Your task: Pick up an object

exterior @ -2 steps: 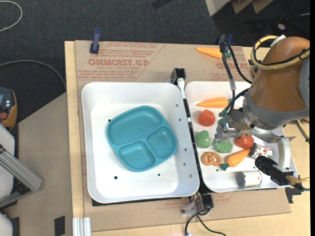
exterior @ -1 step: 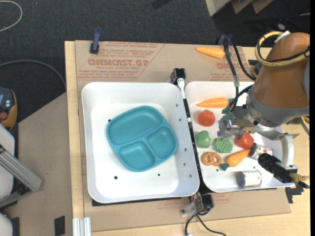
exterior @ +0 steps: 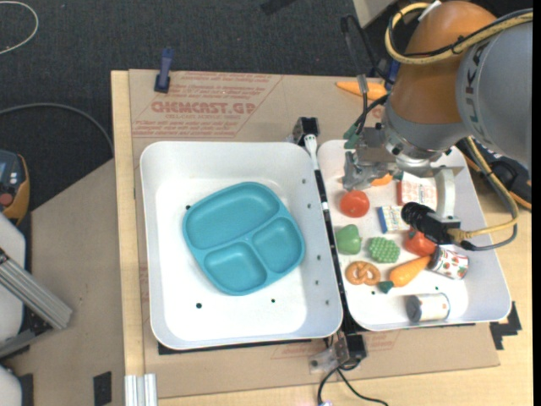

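I see the arm (exterior: 461,66) reaching in over the far edge of the right bin (exterior: 499,299), its orange band above the wrist. The left bin (exterior: 161,227) carries a teal tray (exterior: 243,237) with three compartments, lying near its middle. The gripper (exterior: 365,173) hangs low by the right bin's far left corner; I cannot tell how it is set, and I see nothing held in it. Just beneath it sits a red tomato (exterior: 354,203). Toward the near edge lie a green pepper (exterior: 348,238), a green bumpy block (exterior: 383,249), a pretzel (exterior: 363,272) and a carrot (exterior: 409,270). A white cylinder (exterior: 428,307) rests by the near right corner.
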Tool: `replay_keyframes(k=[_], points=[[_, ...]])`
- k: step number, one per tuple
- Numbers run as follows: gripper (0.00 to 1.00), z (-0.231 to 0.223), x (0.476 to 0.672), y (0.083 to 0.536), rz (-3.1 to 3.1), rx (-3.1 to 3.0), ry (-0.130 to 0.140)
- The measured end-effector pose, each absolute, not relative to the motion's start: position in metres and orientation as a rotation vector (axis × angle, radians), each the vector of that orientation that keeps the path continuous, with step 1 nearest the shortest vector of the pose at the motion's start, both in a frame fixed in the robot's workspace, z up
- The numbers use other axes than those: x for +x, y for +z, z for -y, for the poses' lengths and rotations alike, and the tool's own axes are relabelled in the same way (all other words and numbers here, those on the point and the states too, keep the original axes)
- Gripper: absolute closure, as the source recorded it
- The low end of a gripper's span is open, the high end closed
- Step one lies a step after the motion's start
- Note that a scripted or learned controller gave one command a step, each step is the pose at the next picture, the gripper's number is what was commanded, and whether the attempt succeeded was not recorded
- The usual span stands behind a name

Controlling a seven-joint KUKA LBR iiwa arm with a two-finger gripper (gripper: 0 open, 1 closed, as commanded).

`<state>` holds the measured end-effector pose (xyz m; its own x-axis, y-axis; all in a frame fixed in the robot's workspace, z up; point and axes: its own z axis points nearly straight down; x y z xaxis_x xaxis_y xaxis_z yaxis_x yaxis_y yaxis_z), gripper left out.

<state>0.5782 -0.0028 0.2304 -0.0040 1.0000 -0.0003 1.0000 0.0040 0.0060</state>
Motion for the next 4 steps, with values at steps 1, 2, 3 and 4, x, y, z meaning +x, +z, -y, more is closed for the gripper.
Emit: replay_keyframes(k=[1, 2, 3, 4], points=[[1.0, 0.007, 0.622, 0.182, -2.221, 2.218, 0.0], [1.0, 0.071, 0.631, 0.185, -2.212, 2.224, 0.001], [1.0, 0.037, 0.578, 0.185, -2.227, 2.224, -0.004], [1.0, -0.018, 0.546, 0.188, -2.231, 2.219, -0.002]])
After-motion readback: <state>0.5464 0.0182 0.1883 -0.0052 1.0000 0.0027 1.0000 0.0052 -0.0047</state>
